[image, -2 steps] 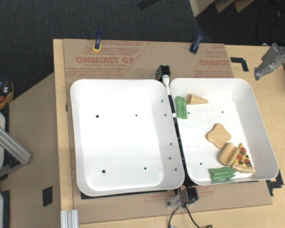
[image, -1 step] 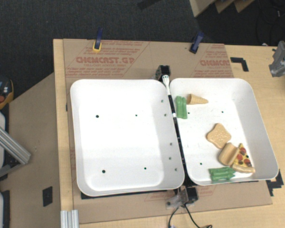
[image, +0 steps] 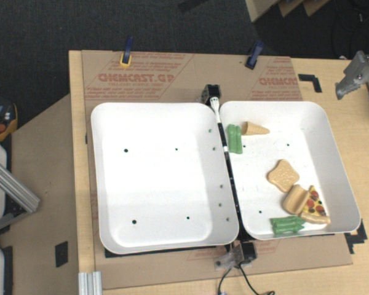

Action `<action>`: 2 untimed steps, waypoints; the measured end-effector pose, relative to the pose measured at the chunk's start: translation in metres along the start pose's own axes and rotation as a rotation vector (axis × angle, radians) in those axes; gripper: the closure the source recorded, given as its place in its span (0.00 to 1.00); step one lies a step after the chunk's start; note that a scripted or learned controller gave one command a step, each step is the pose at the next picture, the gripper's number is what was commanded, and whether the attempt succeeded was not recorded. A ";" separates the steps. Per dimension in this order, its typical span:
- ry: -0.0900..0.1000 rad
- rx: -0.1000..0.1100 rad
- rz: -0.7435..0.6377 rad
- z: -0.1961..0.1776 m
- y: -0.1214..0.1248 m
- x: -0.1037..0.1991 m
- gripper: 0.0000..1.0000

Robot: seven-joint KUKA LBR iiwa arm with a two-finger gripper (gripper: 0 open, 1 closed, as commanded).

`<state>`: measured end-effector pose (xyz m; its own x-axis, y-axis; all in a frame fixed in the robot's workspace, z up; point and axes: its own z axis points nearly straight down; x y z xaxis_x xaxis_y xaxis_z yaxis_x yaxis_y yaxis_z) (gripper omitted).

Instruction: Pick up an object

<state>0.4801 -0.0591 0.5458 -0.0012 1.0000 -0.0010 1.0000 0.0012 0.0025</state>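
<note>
The right bin (image: 332, 146) holds several toy foods. A green stick (image: 234, 138) lies by its left wall, with a tan cone (image: 254, 128) beside it. A toast slice (image: 283, 174) sits mid-bin. Below it lie a brown bread roll (image: 294, 198), a pizza slice (image: 314, 206) and a green leafy piece (image: 287, 225) near the front rim. My gripper (image: 357, 75) shows as a grey metal part at the right edge, beyond the right bin's far right corner and well away from all the objects.
The left bin (image: 154, 177) stands beside the right one, sharing a black divider strip (image: 224, 158). Both rest on a cardboard sheet (image: 172, 72) held by two clamps at the back. A metal rail (image: 9, 183) runs at the far left.
</note>
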 end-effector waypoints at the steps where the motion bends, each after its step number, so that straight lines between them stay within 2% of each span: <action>1: -0.001 -0.004 -0.001 -0.011 0.001 0.000 1.00; 2: -0.001 -0.004 -0.001 -0.011 0.001 0.000 0.00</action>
<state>0.4808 -0.0588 0.5564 -0.0021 1.0000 -0.0021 1.0000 0.0021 0.0064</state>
